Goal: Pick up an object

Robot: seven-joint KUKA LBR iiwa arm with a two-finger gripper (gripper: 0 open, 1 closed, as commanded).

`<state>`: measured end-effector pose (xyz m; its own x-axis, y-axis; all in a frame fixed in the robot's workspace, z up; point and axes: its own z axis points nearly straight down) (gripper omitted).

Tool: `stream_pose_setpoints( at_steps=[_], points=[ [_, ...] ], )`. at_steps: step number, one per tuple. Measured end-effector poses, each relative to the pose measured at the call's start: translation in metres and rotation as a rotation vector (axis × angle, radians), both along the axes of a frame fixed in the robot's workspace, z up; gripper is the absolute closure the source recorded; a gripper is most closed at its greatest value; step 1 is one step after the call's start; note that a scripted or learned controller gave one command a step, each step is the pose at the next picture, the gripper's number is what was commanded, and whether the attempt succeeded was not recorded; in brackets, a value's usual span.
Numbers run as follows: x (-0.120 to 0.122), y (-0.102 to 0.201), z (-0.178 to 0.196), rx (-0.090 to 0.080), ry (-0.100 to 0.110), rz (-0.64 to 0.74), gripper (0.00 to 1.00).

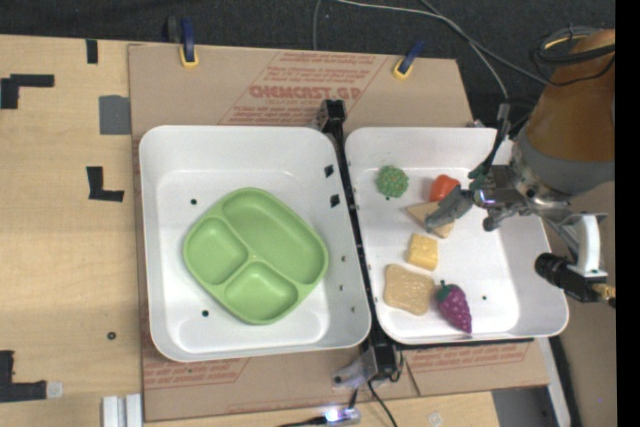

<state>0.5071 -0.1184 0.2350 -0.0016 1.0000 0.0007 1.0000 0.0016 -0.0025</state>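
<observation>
Camera view: broccoli (392, 181), cheese (424, 251), cracker (408, 289), grapes (453, 306) surround wedge (432, 216). Gripper (455, 206) touches wedge from right; finger spread: cannot tell.

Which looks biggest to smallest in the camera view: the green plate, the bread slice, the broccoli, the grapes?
1. Green divided plate, by far.
2. Bread slice.
3. Purple grapes and broccoli look about alike, so I won't rank them.
</observation>
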Motion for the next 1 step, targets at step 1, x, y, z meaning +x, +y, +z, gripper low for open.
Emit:
stream_pose_setpoints(
  at_steps=[1],
  points=[
    [-0.001,0.0071,-0.0621,0.0,0.004,-0.001,0.0]
  ],
)
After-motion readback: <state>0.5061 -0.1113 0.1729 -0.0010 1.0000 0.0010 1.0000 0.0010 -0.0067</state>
